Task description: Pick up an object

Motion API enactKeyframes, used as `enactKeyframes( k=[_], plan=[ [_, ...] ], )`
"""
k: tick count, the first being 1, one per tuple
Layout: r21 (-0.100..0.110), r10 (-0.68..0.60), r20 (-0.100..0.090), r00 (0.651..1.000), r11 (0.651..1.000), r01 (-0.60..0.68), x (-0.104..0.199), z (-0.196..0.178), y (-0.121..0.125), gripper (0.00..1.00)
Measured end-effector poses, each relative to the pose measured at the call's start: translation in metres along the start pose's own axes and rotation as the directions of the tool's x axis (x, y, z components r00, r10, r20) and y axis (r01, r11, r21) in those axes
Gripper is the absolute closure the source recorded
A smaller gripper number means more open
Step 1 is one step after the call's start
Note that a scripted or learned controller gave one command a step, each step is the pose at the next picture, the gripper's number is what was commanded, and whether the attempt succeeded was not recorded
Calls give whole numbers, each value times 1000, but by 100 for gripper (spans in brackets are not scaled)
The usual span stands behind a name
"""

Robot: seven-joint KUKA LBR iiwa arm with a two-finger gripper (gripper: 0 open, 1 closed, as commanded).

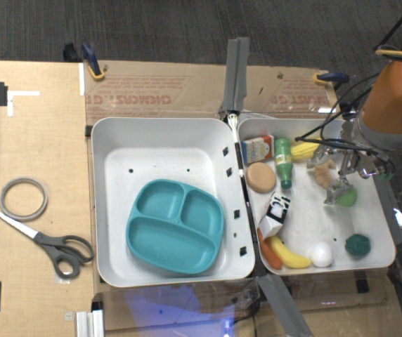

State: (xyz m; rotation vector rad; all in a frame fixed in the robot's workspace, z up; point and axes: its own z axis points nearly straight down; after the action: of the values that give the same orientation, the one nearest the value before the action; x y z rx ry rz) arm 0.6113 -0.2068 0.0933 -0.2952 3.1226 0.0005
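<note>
Right now the gripper (339, 181) hangs low in the right bin (380, 220), jaws pointing down just above a light green ball (346, 197); cannot tell if they are spread or pressed together, and nothing visibly sits between them. Tan lumpy thing (321, 175) just left of the jaws. Far side: yellow banana-like piece (303, 151), green bottle (283, 161), red-and-white carton (257, 149), round tan bun (261, 177). Near side: black-and-white box (277, 209), banana (289, 254) touching a red-orange item (269, 253), white ball (321, 255), dark green ball (358, 244). Left bin (109, 188) holds a teal divided plate (176, 225). On the bench (32, 153), left: tape roll (23, 199), scissors (50, 244) just near of it.
</note>
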Motion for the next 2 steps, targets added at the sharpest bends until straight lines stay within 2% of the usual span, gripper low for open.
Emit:
enactKeyframes(
  k=[1, 2],
  plan=[
    [0, -14, -2, 1000, 1000, 14, 49, 0, -6, 0],
    [0, 30, 1, 1000, 1000, -30, 42, 0, -6, 0]
  ],
)
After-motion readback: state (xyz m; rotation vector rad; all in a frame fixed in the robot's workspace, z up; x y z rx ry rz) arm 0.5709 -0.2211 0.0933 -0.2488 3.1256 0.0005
